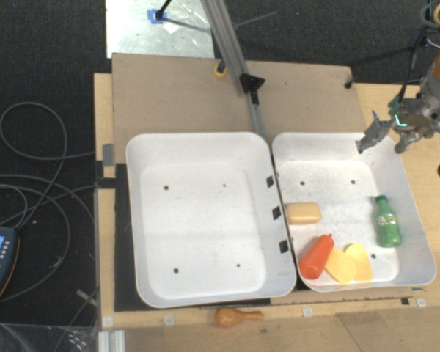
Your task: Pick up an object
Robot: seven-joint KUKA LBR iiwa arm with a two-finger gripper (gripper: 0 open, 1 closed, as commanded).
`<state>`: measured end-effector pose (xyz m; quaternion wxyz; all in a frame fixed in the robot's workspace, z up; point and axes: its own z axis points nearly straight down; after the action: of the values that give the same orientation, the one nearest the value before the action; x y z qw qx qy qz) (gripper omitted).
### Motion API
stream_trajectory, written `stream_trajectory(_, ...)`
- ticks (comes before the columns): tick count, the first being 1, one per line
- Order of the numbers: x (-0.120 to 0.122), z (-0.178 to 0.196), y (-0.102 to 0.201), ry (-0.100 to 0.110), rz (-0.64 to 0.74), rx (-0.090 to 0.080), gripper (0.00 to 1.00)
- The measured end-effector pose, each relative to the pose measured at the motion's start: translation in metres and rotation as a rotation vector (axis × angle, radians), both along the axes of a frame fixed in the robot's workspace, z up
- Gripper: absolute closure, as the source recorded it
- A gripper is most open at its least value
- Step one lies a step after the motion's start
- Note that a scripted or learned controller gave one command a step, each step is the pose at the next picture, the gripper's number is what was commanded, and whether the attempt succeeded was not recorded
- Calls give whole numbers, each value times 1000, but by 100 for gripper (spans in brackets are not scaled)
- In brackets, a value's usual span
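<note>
The right bin holds a tan block, a red bottle-shaped object, two yellow pieces and a green bottle. My gripper hangs over the bin's far right corner, above and behind the green bottle. Its two fingers are spread apart, with nothing between them.
The left bin sits beside the right one, joined by black clips. A slanted metal pole crosses the back of the bench. A small brown object lies on the bench in front of the bins. Cables lie on the floor at left.
</note>
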<state>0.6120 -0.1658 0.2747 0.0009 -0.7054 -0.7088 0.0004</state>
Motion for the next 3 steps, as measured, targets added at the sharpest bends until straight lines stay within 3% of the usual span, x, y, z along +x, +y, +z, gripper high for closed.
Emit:
stream_trajectory(1,1,2,0,-3,2,-1,0)
stream_trajectory(3,-6,-99,2,1,-5,-1,0)
